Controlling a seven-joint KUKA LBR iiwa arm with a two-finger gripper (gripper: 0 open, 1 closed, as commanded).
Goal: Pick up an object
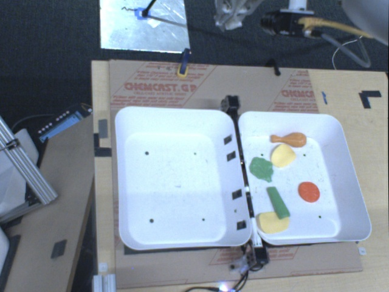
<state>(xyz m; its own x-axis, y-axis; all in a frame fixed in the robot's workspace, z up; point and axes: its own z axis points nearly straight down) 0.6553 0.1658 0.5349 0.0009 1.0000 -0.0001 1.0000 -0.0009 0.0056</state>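
The right bin (351, 181) holds several toy food pieces. An orange drumstick (290, 139) lies at the back, with a pale yellow lump (282, 156) just in front of it. A green leafy piece (261, 168) sits near the bin's left wall. A red-orange disc (309, 191) lies to the right. A green bar (278, 202) rests partly over a yellow piece (273, 222) at the front left corner. My gripper (234, 10) hangs high at the top of the view, far behind both bins and well away from every piece.
The left bin (176, 175) stands beside the right one, joined along a black hinge strip (238, 163). A silver sheet (144, 16) lies at the back left, and a yellow clip (182, 70) sits on the cardboard. Cables (340, 35) trail at the top right.
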